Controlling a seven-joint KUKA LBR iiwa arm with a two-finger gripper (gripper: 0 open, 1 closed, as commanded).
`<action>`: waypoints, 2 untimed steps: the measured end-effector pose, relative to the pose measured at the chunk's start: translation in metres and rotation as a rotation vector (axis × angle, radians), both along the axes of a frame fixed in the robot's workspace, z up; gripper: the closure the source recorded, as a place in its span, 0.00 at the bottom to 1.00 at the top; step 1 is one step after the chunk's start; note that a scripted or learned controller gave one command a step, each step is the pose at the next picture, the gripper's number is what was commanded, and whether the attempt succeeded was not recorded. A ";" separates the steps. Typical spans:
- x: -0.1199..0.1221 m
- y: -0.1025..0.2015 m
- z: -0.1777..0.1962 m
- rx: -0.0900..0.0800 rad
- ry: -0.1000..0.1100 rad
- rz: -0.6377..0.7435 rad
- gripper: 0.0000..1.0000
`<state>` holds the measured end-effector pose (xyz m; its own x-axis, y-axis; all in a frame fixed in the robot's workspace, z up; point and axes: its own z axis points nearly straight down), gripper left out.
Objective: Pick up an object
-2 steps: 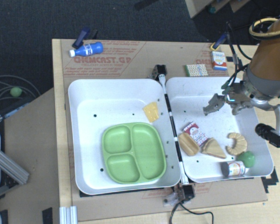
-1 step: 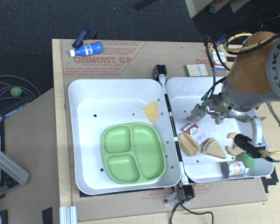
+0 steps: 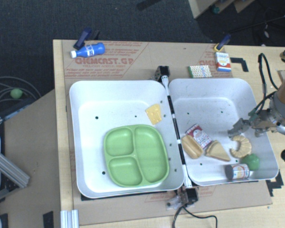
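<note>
My gripper (image 3: 245, 121) hangs over the right side of the right bin (image 3: 213, 91), just above a pale ring-shaped pastry (image 3: 241, 147). Its fingers look spread apart, with nothing between them. Left of the pastry lie a tan wedge (image 3: 217, 151), a hot-dog bun (image 3: 191, 147) and a red and white packet (image 3: 198, 135). A green ball (image 3: 251, 161) and a small bottle (image 3: 238, 172) rest near the bin's front right corner.
The left bin (image 3: 85, 103) holds a green divided plate (image 3: 135, 155) and a yellow cheese slice (image 3: 154, 113). Behind the bins on the bench lie a blue and white bottle (image 3: 88, 50) and two small boxes (image 3: 201, 71), (image 3: 222, 61). Cables run at the right.
</note>
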<state>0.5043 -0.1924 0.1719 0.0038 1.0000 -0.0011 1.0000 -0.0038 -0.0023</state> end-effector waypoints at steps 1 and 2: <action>0.102 -0.005 0.053 0.000 -0.006 0.005 0.00; 0.163 -0.001 0.047 0.000 -0.005 0.005 0.00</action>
